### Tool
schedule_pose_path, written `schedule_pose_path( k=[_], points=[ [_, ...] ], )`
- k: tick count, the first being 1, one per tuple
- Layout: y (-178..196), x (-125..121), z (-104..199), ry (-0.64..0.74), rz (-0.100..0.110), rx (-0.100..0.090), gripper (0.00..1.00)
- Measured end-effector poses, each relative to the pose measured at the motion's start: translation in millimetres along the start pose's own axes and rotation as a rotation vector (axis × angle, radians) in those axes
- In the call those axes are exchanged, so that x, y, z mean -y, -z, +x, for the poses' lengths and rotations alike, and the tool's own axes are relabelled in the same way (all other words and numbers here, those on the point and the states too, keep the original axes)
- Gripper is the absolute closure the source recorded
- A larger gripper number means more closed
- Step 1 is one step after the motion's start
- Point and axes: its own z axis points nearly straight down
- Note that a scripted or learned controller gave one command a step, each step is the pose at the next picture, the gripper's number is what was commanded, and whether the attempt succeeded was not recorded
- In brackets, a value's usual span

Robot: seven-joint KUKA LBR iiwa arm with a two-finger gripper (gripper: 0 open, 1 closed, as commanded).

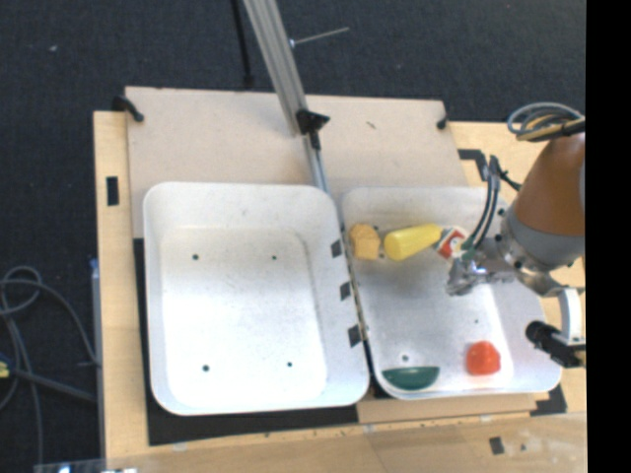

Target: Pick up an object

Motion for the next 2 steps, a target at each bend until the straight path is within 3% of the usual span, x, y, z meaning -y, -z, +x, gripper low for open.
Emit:
schedule_pose_path(
  k=[2],
  points=[
    [95,-3,-5,0.011,0.0,0.0,1.0]
  ],
)
